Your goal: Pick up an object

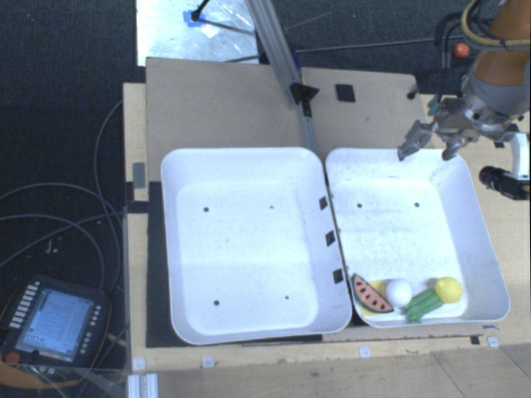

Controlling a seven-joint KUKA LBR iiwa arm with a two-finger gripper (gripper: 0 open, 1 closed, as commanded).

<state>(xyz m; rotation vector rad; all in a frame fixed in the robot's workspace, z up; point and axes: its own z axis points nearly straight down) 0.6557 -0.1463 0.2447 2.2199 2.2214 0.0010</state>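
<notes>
Several small toys lie along the near edge of the right bin (415, 214): a watermelon slice (371, 294), a white ball (399, 291), a green piece (423, 303) and a yellow ball (449, 288). My gripper (430, 149) hangs over the bin's far right corner, well away from the toys. Its two fingers are spread apart with nothing between them.
The left bin (245, 239) sits beside the right one, joined by black clips (329, 237). A metal pole (274, 31) slants over the cardboard at the back. A teach pendant (54, 317) and cables lie on the floor at the left.
</notes>
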